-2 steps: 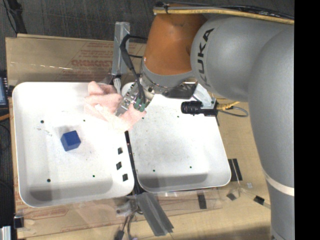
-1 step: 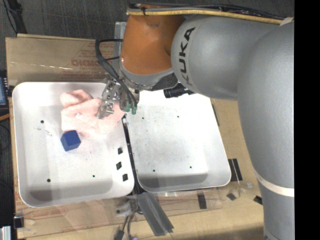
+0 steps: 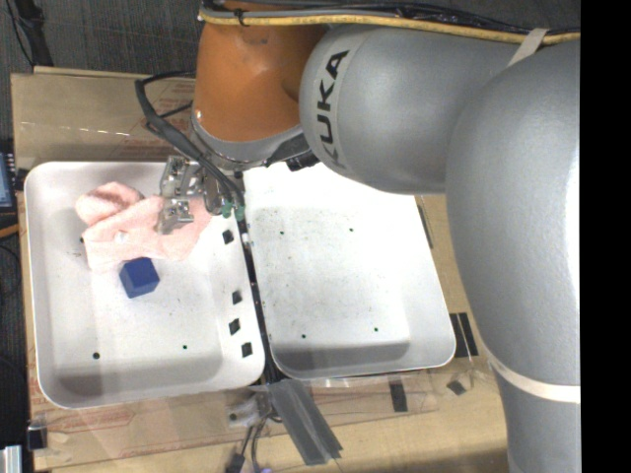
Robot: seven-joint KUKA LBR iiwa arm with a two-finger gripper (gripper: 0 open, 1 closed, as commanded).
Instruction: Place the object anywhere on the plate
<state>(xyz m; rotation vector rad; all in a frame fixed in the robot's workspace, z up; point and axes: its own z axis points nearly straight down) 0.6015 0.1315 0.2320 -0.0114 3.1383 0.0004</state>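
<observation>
Your claw (image 3: 180, 203) sits low over the far part of the left bin (image 3: 59, 363), its metal fingers directly above the pink cloth (image 3: 123, 227). You cannot tell from this slanted view whether the fingers are spread or pressed together; their tips merge with the cloth folds. You cannot tell whether they touch the cloth either.

The pink cloth lies crumpled beneath the claw and extends away from it toward the bin's outer wall, on the side opposite the arm. The blue cube (image 3: 140, 277) rests on the bin floor just nearer the camera than the claw, touching or just beside the cloth's near edge, apart from the fingers.

On the arm's side of the claw, past the divider where the two rims meet, lies the right bin (image 3: 345, 294); its white floor shows dark specks. The orange band (image 3: 246, 72) rises straight above the claw, and the grey arm (image 3: 473, 116) with its KUKA lettering spans the right bin's far corner.

The brown counter (image 3: 69, 97) shows beyond the bins. No plate can be made out.
</observation>
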